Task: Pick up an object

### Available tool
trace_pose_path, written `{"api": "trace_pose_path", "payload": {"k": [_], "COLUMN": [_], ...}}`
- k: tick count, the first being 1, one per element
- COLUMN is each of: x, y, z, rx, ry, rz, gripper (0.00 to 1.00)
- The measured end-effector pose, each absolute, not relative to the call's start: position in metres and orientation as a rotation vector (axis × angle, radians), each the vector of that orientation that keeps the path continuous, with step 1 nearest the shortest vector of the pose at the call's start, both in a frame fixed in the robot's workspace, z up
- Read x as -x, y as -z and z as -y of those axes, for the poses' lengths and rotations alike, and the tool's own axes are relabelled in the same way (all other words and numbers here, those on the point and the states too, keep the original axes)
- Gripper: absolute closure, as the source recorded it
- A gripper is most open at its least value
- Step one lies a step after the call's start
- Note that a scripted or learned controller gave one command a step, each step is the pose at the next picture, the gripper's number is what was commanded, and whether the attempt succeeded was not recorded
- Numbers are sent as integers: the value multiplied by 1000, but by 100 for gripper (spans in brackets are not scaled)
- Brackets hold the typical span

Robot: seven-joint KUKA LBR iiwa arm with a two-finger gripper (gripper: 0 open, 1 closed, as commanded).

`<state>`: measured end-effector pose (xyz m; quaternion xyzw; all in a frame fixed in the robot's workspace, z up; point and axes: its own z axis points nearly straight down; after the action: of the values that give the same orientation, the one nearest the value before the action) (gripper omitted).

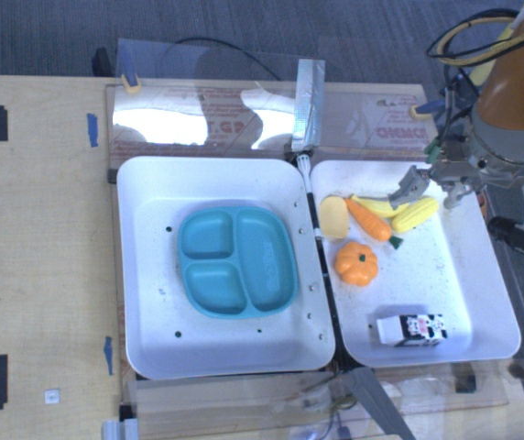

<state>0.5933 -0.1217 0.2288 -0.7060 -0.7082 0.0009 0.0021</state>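
Landmark: right white plastic bin. Candidate objects sit bunched in its far-left part. Orange toy carrot: long axis diagonal, one end toward the bin's far-left corner, dark green stub end toward the middle. Yellow toy corn cob lies just right of the carrot, long axis tilted up to the right, touching or overlapping a yellow banana-like piece behind the carrot. Pale yellow rounded piece hugs the bin's left wall. Small orange toy pumpkin just nearer than the carrot. White carton with dark print lies on its side near the bin's front, well apart from the cluster.

Two-finger gripper hovers at the bin's far edge, right over the corn; fingers spread, nothing between them. Banana mostly hidden by carrot and corn.

Left white bin holds a teal divided plastic tray.
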Motion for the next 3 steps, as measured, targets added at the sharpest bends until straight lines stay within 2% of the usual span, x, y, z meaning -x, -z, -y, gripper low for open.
{"api": "trace_pose_path", "payload": {"k": [1, 2, 3], "x": [-616, -607, -609], "y": [-277, -92, -101], "z": [96, 163, 163], "rx": [2058, 2060, 2060], "ry": [3, -1, 2], "rz": [2380, 2372, 2372], "gripper": [0, 0, 100]}}
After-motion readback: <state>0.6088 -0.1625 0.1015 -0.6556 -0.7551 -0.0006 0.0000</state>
